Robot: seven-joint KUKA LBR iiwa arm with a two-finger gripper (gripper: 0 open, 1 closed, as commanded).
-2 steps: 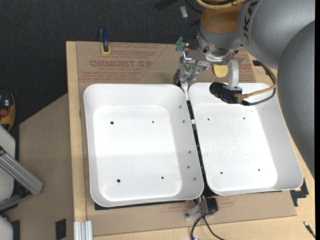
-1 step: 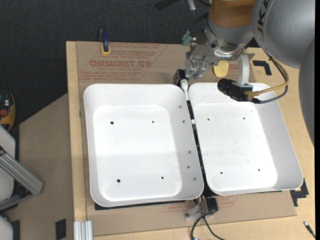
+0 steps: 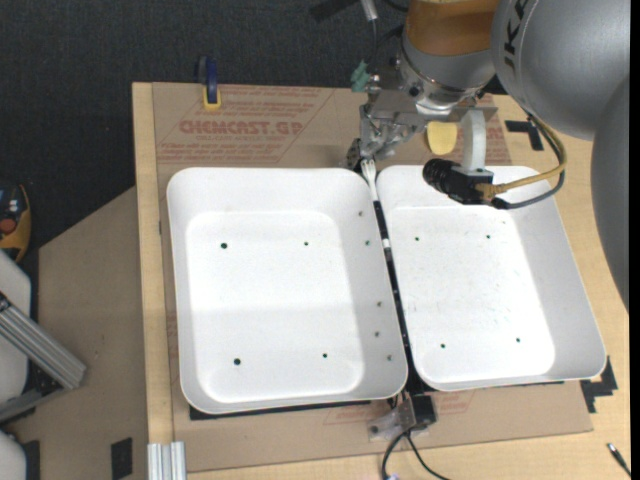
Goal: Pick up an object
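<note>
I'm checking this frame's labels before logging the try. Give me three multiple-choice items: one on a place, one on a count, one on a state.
1. The gripper is: A at the near rims; B at the far end of the seam between the left bin and the right bin; C off the bench.
2. The dark dots on the left bin's floor number: A four; B two; C six.
3. The two bins lie: A stacked; B one overturned; C side by side, open side up.
Answers: 1 B, it hangs by both far rims; 2 A, one near each floor corner; 3 C, both floors show.

Loads of room over the left bin (image 3: 270,298) and right bin (image 3: 480,298); only the middle rims (image 3: 386,268) and the gripper (image 3: 370,161) at their far end obstruct.
</note>
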